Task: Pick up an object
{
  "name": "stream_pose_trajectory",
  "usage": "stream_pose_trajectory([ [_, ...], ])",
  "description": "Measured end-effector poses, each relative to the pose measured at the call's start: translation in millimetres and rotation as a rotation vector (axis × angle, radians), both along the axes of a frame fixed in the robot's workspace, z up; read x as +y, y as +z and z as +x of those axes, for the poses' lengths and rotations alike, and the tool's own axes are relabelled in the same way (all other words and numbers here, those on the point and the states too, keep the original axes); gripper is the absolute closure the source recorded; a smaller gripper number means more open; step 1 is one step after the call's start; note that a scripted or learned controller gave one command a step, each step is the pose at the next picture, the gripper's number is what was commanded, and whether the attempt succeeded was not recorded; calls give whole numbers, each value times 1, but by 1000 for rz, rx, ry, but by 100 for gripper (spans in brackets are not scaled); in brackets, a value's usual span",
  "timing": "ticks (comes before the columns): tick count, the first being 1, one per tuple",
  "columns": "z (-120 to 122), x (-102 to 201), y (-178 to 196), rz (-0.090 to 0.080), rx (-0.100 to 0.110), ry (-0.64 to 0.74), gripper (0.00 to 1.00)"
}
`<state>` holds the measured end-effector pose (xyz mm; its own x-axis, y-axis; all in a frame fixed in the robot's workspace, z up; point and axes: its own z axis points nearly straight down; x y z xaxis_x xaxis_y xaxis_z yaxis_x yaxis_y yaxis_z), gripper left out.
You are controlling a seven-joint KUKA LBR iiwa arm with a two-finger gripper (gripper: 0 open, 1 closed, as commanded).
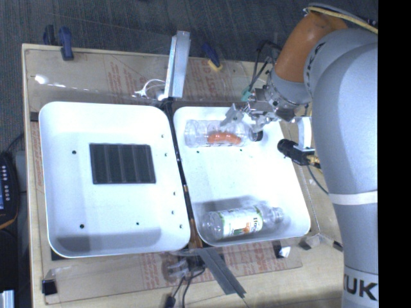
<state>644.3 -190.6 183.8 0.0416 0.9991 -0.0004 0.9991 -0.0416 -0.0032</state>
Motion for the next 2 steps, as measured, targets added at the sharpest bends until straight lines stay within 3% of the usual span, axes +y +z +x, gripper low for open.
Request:
stream_pose_trajectory([
  [1, 12, -7, -39, -6, -20, 115, 0],
  [2, 22, 23, -46, -16, -43, -9, 0],
])
